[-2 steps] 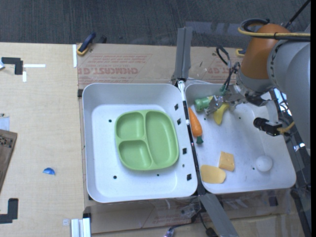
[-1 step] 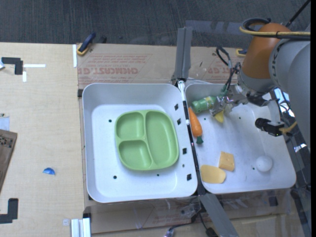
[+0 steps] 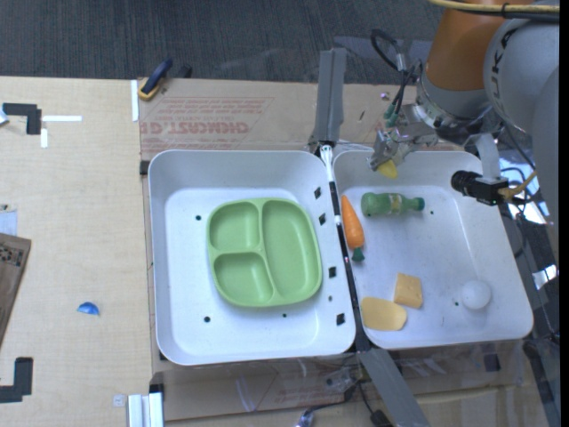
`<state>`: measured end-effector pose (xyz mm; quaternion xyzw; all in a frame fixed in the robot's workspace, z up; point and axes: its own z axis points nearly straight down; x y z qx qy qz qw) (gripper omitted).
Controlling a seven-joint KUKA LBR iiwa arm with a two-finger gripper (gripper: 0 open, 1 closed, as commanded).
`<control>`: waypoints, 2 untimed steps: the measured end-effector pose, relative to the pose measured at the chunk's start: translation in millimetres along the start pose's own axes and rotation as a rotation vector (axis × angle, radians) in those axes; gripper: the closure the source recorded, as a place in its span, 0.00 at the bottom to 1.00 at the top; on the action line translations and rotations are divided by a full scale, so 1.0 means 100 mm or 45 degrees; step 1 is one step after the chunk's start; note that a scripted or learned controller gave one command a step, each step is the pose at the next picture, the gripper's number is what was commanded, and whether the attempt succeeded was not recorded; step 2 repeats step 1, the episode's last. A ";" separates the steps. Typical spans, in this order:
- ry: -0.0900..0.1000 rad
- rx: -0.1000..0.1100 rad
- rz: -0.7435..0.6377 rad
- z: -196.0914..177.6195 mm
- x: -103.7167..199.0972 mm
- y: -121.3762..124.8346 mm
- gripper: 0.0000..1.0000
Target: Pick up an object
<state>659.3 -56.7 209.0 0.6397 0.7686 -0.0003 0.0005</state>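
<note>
My gripper [image 3: 388,160] hangs over the far left corner of the right bin [image 3: 484,238], just above and behind a green bottle [image 3: 391,205] that lies on its side. An orange carrot [image 3: 353,223] lies along that bin's left wall. Two yellow cheese-like pieces [image 3: 408,290] [image 3: 384,313] rest near the bin's front. A white ball [image 3: 475,295] sits at the front right. I see nothing hanging from the gripper.
The left bin [image 3: 173,238] holds a green divided plate [image 3: 265,252]. A grey divider post [image 3: 330,96] rises between the bins at the back. Cables and a black fitting [image 3: 476,185] hang off the arm over the right bin's far right.
</note>
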 end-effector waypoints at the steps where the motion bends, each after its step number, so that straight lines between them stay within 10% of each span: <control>1: -0.002 0.002 0.431 -0.51 -0.30 -0.35 1.00; 2: -0.002 0.002 0.431 -0.51 -0.30 -0.35 1.00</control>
